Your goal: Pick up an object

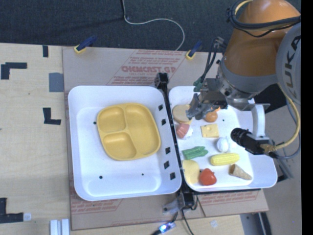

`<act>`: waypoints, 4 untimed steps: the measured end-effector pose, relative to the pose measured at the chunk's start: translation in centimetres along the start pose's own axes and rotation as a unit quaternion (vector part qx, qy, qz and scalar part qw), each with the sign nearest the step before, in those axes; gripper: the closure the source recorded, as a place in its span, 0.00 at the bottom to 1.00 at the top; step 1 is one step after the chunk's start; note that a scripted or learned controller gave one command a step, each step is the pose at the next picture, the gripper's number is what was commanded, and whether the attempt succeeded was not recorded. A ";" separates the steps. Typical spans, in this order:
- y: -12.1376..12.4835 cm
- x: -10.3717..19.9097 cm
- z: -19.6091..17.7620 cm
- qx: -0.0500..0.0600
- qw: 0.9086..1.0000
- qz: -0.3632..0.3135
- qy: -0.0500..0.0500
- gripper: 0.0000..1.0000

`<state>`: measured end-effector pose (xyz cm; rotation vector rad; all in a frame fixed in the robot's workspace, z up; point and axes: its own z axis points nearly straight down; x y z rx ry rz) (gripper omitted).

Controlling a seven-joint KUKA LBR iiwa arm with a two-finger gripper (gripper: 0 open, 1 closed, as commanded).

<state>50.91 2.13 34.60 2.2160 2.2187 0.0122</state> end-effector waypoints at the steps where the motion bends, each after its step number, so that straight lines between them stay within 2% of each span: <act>1: 1.1 7.8 10.8 0.009 1.000 -0.003 -0.001 1.00; 2: -2.5 7.0 -3.0 -0.001 1.000 -0.001 0.001 1.00; 3: -2.4 5.0 -7.5 0.003 1.000 0.000 -0.001 1.00; 4: -2.5 9.5 -8.9 0.005 1.000 -0.002 -0.001 1.00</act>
